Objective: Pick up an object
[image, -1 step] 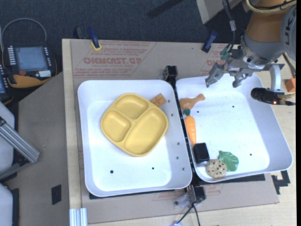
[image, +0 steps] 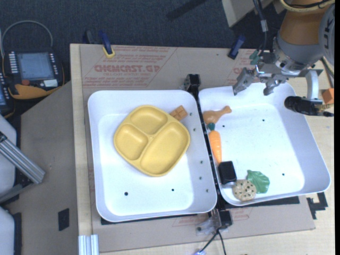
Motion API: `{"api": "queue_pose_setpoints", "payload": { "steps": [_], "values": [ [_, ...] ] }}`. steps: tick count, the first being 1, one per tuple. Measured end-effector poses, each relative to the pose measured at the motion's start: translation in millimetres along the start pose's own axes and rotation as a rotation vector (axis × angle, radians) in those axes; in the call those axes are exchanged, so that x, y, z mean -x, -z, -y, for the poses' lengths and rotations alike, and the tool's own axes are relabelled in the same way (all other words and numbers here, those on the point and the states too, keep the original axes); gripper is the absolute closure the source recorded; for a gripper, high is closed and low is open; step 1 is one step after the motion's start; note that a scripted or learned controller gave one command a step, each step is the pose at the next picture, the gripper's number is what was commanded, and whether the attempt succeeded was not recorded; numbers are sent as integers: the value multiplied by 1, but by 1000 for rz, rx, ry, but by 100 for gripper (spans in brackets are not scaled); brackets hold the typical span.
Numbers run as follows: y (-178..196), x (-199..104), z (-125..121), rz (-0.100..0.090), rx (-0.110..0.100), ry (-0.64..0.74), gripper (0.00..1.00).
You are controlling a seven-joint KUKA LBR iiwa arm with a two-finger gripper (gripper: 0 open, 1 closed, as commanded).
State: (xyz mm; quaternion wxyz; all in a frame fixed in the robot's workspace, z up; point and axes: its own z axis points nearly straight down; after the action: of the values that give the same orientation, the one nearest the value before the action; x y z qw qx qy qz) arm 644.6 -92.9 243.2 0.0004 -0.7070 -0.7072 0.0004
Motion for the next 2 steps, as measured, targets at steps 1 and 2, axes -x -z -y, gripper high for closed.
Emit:
{"api": "queue_pose_setpoints", "payload": {
  "steps": [1, 2],
  "values": [
    [-52, 6, -7, 0, -1, -1, 0],
    [-101, 7, -16, 0, -3, 1, 0]
  ]
}}
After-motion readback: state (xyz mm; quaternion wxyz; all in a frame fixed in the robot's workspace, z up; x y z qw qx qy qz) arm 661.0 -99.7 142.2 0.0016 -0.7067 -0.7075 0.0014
